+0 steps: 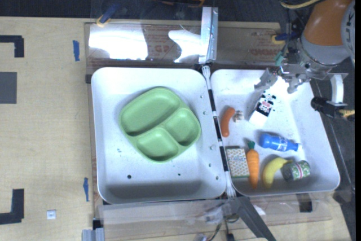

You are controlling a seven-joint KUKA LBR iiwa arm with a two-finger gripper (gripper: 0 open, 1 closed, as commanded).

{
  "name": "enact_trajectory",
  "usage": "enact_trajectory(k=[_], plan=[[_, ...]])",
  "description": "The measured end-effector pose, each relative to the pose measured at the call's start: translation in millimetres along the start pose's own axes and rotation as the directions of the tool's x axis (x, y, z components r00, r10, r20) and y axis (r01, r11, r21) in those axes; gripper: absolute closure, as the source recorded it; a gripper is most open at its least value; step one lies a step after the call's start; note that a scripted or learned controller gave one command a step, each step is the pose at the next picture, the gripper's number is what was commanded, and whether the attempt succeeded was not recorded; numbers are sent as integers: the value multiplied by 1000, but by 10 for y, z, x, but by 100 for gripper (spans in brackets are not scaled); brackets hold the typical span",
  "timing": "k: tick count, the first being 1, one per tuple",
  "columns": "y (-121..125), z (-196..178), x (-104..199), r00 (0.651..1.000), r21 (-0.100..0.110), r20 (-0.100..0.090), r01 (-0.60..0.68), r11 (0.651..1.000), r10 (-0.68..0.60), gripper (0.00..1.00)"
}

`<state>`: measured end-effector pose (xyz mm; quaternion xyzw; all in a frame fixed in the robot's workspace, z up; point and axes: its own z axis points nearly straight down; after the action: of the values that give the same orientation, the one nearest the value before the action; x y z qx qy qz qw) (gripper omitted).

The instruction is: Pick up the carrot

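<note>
Seen from above the bench at a slant, two shallow white bins sit side by side. The left bin (107, 178) holds a green divided plate (159, 123). The right bin (324, 127) holds everything else, and the carrot (252, 164) lies near its front edge, long axis running front to back, green tuft at the far end.

Taking the carrot as the landmark: a small printed box (237, 162) lies touching or just beside it on the left bin's side, a banana (272, 170) lies just beside it on the other side, and a small green can (296, 170) sits beyond the banana. A blue bottle (277, 143) lies just behind the carrot. An orange-red sausage (227, 121) lies farther back, near the wall between the bins (easy to mistake for the carrot). A black-and-white carton (265, 105) sits farther back still.

The gripper (279, 79) hangs at the back of the right bin, well apart from the carrot, its two fingers spread and holding nothing.

The carrot looks like a light, stiff, smooth plastic toy, probably a little slippery. I would judge the thick orange middle the best hold, fingers closing across its width, though box and banana crowd both sides.

Printing on the box, can and carton is too small to read.
</note>
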<state>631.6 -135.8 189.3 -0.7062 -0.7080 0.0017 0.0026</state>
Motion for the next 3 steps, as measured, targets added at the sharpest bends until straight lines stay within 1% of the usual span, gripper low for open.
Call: enact_trajectory(k=[1, 2, 3], plan=[[104, 983, -238, 999, -3, 1, -33, 999, 33, 0], [-878, 655, -13, 996, 0, -1, 90, 996, -90, 0], [-1335, 93, 516, 980, 1, -1, 199, 980, -199, 0]])
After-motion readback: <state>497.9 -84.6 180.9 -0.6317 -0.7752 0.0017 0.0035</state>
